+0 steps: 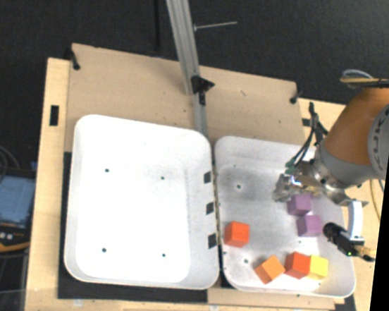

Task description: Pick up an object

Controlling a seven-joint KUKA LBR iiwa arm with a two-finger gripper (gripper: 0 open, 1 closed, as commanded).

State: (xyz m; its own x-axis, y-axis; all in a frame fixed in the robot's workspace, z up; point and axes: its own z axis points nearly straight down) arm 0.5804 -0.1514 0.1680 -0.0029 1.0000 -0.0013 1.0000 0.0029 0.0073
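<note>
Several small blocks lie in the right bin (265, 157). Two purple blocks sit near its right side, one (300, 204) just under my gripper (288, 190) and the other (310, 224) a little nearer the front. My gripper hangs low over the bin and touches or nearly touches the upper purple block's left edge. I cannot tell whether it holds anything. A red-orange cube (238, 233) rests by the bin's left wall. An orange block (270, 268), a red block (298, 264) and a yellow block (318, 266) line the front edge.
The left bin (135, 200) stands beside the right one. A slanted metal pole (187, 51) rises from behind the bins. A black fixture (340, 238) sticks out over the right bin's right rim. A screen device (5, 202) sits off the bench's left side.
</note>
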